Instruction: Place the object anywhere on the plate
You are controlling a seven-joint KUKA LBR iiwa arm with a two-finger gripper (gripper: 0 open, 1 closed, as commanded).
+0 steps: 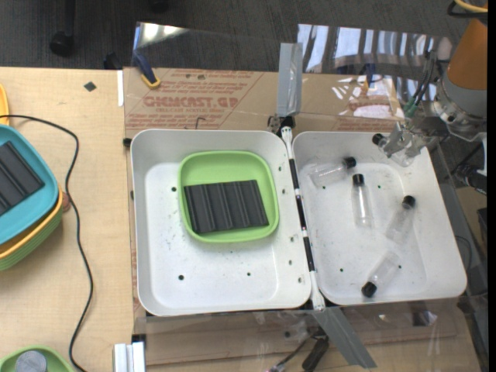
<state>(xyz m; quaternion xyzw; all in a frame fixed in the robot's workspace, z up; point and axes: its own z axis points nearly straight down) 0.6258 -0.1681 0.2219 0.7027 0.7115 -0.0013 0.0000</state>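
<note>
Hovering over the right bin's (442, 231) far right corner, the tool (401, 147) — its grip I can't tell; clear vials (361, 200) lie scattered below, the green plate (267, 173) in the left bin (155, 270).

Stacked teal and yellow trays (27, 200) and a black cable (80, 231) lie left.

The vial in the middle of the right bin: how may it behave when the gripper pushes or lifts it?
The vial lies on its side and looks cylindrical, so it probably rolls when pushed. It appears clear and smooth, perhaps slippery. It seems empty, likely light.
</note>
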